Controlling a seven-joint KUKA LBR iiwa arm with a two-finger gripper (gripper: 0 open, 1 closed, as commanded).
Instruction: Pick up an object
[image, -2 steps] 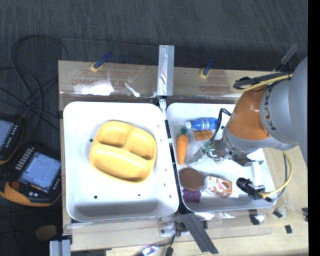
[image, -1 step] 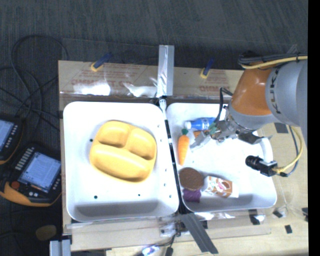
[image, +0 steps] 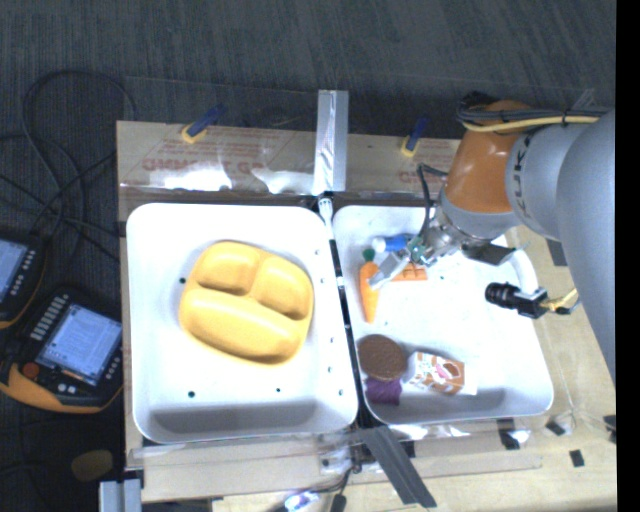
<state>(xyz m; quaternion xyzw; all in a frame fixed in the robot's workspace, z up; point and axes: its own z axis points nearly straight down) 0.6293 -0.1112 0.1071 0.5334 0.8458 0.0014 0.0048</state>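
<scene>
Dark carpet surrounds the bench, and on it two white bins sit side by side. We start with the likeliest target: a carrot-shaped orange toy (image: 370, 288) lying near the upper left of the right bin (image: 520, 390), close to the divider, with a blue-and-white piece (image: 392, 244) just above it. The gripper (image: 425, 250) sits low over this cluster, at the carrot's upper right — whether it is spread or pressed together we cannot tell, since the wrist hides it, and nothing is visibly pinched.

To do this step well, we judge the grasp should centre on one item alone; the carrot and the blue piece lie so near each other that a sloppy descent could nudge both. Closing across the carrot's narrow width, not along it, looks safest.

Farther out, a brown disc (image: 380, 355) and a small printed packet (image: 438, 372) rest near the front wall, well apart from the gripper. A large yellow bread-like object (image: 246, 300) occupies the left bin (image: 150, 400).
</scene>
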